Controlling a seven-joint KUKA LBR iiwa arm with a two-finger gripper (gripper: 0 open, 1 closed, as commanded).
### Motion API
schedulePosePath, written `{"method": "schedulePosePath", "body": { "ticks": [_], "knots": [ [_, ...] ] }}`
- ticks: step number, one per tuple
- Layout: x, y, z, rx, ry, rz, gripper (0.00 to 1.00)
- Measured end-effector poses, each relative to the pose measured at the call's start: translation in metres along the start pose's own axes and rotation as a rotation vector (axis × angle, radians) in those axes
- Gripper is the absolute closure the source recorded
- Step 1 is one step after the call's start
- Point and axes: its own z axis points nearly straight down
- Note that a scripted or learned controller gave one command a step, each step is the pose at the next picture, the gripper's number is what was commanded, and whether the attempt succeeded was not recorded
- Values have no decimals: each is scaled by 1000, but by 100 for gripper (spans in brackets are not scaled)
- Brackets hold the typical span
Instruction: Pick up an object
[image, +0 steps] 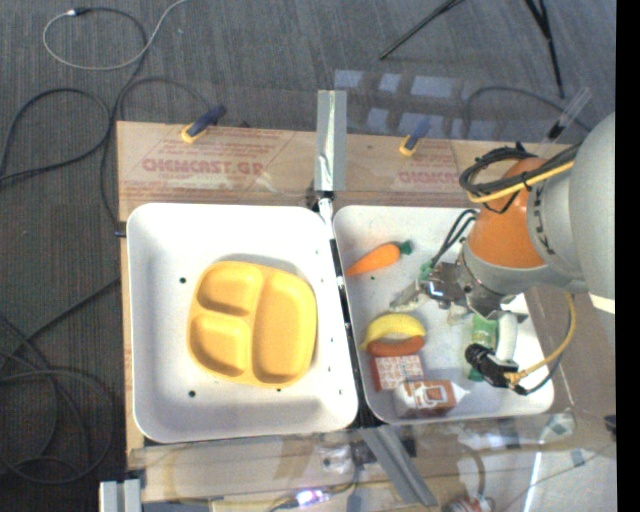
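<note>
The right bin (360, 380) holds a toy carrot (375, 259) at its upper left, a yellow lemon-like piece (394, 328) in the middle, a red box (398, 366) below it and a small brown-and-white carton (428, 397) near the front edge. My gripper (428, 290) hangs low over the middle of this bin, right of the carrot and just above and right of the yellow piece. Nothing shows between its fingers. The wrist and cables hide the bin floor to the right.
The left bin (160, 400) holds a yellow divided tray (256, 320). A metal bar (329, 140) stands between the bins at the back. Cardboard with blue-and-yellow clamps (202, 124) lies behind both bins. Cables loop on the carpet at left.
</note>
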Motion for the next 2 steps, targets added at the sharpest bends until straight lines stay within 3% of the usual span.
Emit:
{"method": "schedulePosePath", "body": {
  "ticks": [1, 2],
  "knots": [
    [0, 0, 0, 0, 0, 0, 0],
    [16, 56, 1, 0, -2, 37, 0]
  ]
}}
